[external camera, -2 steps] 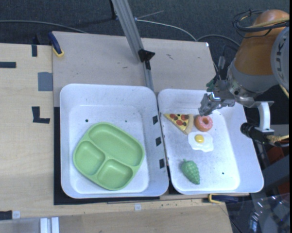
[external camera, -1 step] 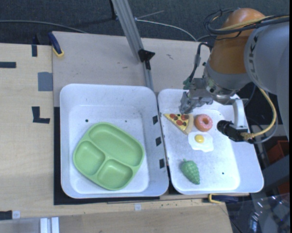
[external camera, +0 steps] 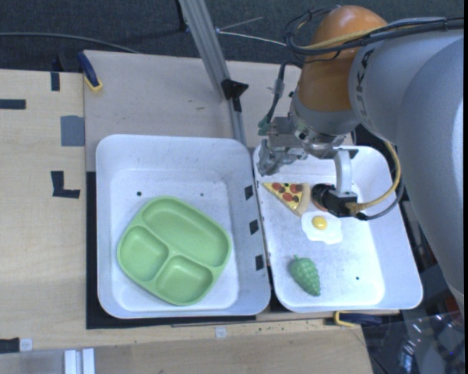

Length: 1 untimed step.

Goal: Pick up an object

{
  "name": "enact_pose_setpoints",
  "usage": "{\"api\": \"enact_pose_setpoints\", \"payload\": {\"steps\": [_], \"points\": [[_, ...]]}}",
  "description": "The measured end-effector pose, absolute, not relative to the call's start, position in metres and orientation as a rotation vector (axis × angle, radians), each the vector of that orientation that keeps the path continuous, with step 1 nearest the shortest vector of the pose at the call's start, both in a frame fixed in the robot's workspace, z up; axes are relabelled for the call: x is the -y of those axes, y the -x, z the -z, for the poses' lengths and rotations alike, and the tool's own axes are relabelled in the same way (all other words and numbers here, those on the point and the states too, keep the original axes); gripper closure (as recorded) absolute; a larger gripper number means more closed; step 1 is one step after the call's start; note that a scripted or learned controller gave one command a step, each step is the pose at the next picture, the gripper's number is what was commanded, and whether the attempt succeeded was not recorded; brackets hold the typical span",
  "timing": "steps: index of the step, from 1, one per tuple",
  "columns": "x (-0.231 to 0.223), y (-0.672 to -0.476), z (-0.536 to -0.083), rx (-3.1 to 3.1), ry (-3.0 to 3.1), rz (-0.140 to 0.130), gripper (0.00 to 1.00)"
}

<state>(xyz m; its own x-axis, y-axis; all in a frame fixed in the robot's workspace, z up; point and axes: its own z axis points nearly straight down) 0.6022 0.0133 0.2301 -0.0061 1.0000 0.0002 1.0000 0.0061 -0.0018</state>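
The grey two-finger gripper [external camera: 274,160], whose finger opening I cannot tell, hangs at the right white bin's [external camera: 397,283] far-left corner, the triangular toy pizza slice [external camera: 287,194] lying just toward the near edge.

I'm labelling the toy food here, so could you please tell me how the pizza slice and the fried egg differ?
The pizza slice is a yellow-orange wedge with red spots; the fried egg is a white blob with a yellow yolk. The pizza slice lies nearer the gripper, the fried egg farther toward the green pinecone-like toy. Both lie flat in the right bin.
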Motion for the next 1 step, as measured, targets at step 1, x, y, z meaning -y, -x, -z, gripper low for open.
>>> {"api": "enact_pose_setpoints", "payload": {"steps": [1], "points": [[-0.0597,-0.6213,-0.2189,2.228,2.214,-0.001,1.0]]}}
